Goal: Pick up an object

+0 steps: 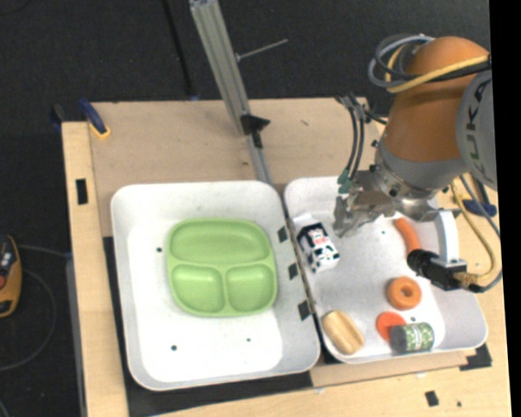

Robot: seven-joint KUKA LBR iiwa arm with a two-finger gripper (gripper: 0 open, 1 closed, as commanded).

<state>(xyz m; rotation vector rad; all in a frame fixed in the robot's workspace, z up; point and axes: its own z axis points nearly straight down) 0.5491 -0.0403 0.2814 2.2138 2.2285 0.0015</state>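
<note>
Item 1, nearest edge of my right-hand shallow white bin (pixel 476 327): a small dark green can with a pale label (pixel 413 336), lying on its side in the near corner, touching a flat orange-red piece (pixel 387 322) just to its left.

Item 2: a tan, bread-like oblong (pixel 342 330), close to the near rim, left of the orange-red piece.

Item 3: an orange ring shaped like a doughnut (pixel 404 292), lying flat just beyond the can.

Item 4: a black and white blocky toy (pixel 318 246), near the bin's left wall, about halfway up.

Item 5: a slim orange stick, carrot-like (pixel 406 232), on the far side of the ring, partly under my wrist hardware.

Item 6: my gripper (pixel 346 218), hanging over the far half of this bin, just right of the black and white toy and apart from it. Whether the gripper stands open or closed, I cannot tell; nothing shows in its grasp.

Item 7, left-hand shallow white bin (pixel 145 340): a light green plastic plate with three compartments (pixel 221 266), lying flat near the middle.

Item 8: the tan wooden bench top (pixel 161 143) bearing both bins.

Item 9, farthest: a grey metal rail (pixel 225 70) slanting from the bins' far junction toward the top.
</note>
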